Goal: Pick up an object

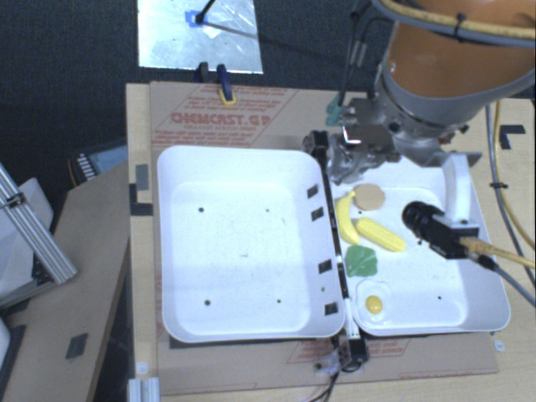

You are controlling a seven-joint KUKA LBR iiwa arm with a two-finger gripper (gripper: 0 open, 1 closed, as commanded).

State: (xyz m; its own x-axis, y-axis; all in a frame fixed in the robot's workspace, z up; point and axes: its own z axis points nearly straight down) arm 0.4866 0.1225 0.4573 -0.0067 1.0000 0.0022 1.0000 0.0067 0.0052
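A robotics test bench, seen from my overhead feed.

I looked down on a lab setup, not a home: two shallow white bins (239, 241) sat side by side on a printed cardboard sheet (222, 111), clipped at the far edge by a clamp (224, 84). The grey and orange industrial arm (456, 40) trailed bundled cables (502, 254), an aluminium framing bar (29, 229) stood to one side, and dark carpet (59, 48) lay beyond.

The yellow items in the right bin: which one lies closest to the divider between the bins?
The banana, curved along the divider; the corn cob and fried egg lie farther right.
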